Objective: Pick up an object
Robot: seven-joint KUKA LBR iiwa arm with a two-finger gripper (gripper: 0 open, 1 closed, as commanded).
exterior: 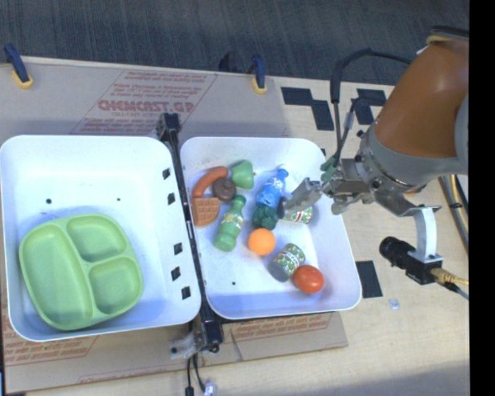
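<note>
i've got the gripper [301,198] low over the right bin [334,254], near its right wall, with a small can [300,214] just under the tip. i can't tell whether the fingers are apart or together from this angle, and nothing is visibly between them. the candidates crowd the middle of that bin: a blue bottle [271,188], a green bottle [228,230], an orange [261,241], a tomato [308,279] and another can [287,258]. the left bin [33,159] beside it carries a green tray [81,270], probably waiting for drops.
</note>
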